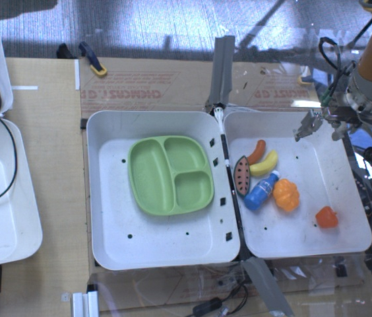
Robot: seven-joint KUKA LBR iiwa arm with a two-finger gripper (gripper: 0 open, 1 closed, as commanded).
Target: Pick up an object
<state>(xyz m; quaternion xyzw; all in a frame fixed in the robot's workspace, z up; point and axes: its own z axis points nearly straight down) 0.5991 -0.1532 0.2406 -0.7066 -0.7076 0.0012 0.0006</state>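
Observation:
The right bin (305, 240) holds a cluster of toys near its left wall: a watermelon slice (241, 176), a yellow banana (264, 164), an orange-red sausage (257, 151), a blue bottle (261, 192) and an orange fruit (286, 195). A small red-orange piece (326, 217) lies alone toward the bin's front right. My gripper (321, 128) hangs over the bin's back right corner, above and to the right of the cluster. It is open, its two fingers spread wide with nothing between them.
The left bin (107, 197) holds a green divided plate (171, 174). A grey divider post (222, 71) rises behind the seam between the bins. Cables (334, 58) hang near the arm at the upper right. White equipment (1, 197) stands at the far left.

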